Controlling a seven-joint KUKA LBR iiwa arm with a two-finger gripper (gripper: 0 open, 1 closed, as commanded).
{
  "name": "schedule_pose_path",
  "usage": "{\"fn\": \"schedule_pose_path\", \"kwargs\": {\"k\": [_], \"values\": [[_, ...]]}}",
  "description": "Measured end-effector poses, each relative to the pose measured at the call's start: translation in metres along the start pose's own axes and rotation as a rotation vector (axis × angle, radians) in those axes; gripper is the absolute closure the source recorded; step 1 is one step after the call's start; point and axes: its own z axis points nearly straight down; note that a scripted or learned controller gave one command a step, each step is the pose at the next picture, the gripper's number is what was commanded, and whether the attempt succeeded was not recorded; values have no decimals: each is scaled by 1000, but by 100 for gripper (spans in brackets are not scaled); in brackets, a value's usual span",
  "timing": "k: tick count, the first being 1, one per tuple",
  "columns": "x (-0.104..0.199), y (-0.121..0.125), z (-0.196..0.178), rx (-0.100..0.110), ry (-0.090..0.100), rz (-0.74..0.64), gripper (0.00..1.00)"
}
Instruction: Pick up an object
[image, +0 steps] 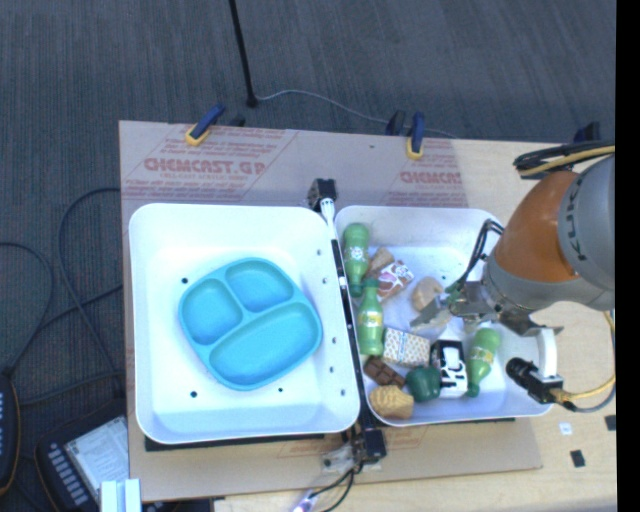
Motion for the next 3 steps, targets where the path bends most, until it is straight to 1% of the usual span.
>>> {"fn": "schedule_pose_path", "kwargs": {"k": [1,2,3], "values": [[12,49,12,8,3,0,0],[11,51,1,4,1,-1,100],[58,14,-121,11,4,-1,100]]}}
